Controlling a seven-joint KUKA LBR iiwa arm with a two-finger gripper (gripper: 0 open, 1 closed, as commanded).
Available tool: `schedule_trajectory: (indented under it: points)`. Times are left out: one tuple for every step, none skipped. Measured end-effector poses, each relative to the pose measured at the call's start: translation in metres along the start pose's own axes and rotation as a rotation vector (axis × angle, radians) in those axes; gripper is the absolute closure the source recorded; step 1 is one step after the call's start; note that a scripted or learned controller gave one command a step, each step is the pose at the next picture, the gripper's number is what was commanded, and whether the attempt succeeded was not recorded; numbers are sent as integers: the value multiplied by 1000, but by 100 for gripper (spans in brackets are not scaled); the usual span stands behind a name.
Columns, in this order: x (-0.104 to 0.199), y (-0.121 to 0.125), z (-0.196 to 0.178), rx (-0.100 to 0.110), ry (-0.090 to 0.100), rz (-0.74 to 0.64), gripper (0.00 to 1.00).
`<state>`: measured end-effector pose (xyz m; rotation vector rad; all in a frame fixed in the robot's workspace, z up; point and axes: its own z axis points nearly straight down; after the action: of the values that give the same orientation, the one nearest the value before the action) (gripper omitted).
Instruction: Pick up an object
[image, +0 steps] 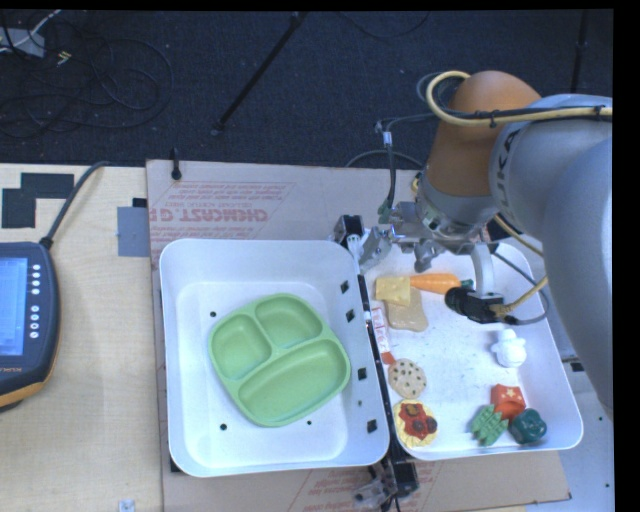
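at the lower right of the frame the right bin (560, 420) holds a pizza slice (417, 423), cookie (407, 377), red and green toys, higher up a cheese wedge (393, 290) and carrot (434, 283), above which hangs the gripper (430, 262), its grip impossible to tell.

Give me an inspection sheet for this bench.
Surface: brown cardboard sheet under two shallow white bins, left bin, right bin.
Job's things: orange toy carrot, yellow cheese slice, round brown cookie, white figure, green toy broccoli, all in the right bin.
Clutter: green divided plastic plate in the left bin.
Grippers: gripper above the carrot; jaws unclear.
Cables: yellow hose on the arm.
Surroundings: handheld screen pendant at left.
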<state>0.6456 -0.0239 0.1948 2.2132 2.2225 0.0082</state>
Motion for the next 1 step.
schedule_trajectory:
  points:
    - [-78,-59,82,21,-1,12,0]
